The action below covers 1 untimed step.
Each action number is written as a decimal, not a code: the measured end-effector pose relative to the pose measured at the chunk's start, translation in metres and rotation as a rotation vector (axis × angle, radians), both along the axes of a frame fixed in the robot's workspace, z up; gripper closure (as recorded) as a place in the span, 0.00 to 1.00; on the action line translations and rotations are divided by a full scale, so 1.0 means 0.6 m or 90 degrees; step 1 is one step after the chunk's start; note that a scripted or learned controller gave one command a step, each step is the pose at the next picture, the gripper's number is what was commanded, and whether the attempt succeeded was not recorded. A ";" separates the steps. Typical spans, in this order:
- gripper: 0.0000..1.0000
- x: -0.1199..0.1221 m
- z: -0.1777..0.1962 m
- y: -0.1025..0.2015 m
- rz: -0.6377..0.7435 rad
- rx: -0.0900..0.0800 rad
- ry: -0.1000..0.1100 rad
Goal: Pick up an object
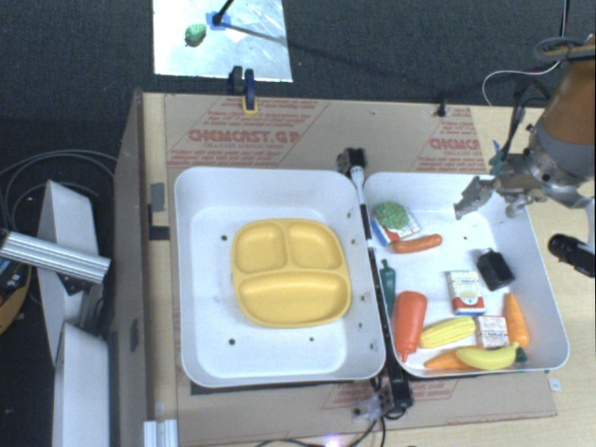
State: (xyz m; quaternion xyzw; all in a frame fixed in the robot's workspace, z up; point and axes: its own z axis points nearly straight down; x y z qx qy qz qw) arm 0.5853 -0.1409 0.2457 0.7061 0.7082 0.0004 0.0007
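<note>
Gripper [475, 198] hovers over right bin's [549, 291] upper right corner, finger state indeterminate. Toy foods lie below. Yellow divided plate [290, 272] in left bin [200, 250].

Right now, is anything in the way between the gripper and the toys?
Nothing visible is. The gripper hangs over the right bin's top right part, and bare white floor lies between it and the nearest toys, the black block and the hot dog.

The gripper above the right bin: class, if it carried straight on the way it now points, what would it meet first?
The gripper points left and downward. Its line probably reaches bare floor of the right bin first, with the green-topped packet just beyond. Depth is hard to judge from one slanted view.
</note>
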 end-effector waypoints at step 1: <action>0.00 -0.013 -0.204 0.057 0.000 0.001 0.002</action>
